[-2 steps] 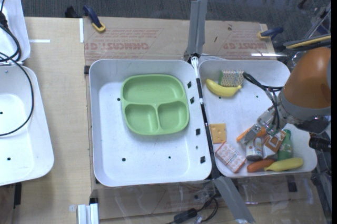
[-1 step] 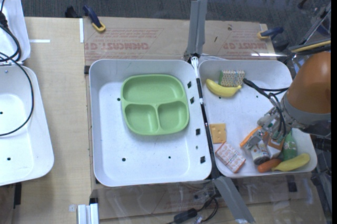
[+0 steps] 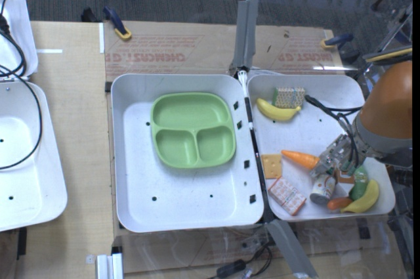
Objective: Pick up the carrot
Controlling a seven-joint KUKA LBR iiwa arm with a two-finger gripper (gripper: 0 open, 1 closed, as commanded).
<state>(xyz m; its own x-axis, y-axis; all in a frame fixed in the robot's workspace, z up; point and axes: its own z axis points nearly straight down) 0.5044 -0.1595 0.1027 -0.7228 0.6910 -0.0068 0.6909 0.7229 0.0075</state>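
1. Low in the right bin (image 3: 308,84), at the lower right of the frame, the gripper (image 3: 330,163) sat just off the thick end of the carrot (image 3: 300,159); whether its jaws stood wide or narrow could not be told, for the metal parts blurred together there; nothing could be seen held between them.
2. Reaching in from the right edge of the frame, the arm showed its orange band (image 3: 392,104) above the wrist, with dark cables trailing toward the upper part of the bin.
3. Judged by how things lay, the pick was not done; the carrot rested on the bin floor, right of the frame's centre, and the closing and lifting were left to do.
4. Its long axis ran nearly left to right with a slight downward slant to the right; the narrow tip pointed toward the left, at the cracker (image 3: 271,166) just beside it.
5. Farther out lay a banana (image 3: 278,113) in the upper part of the bin; the left bin (image 3: 131,140) bore a green divided plate (image 3: 193,130).
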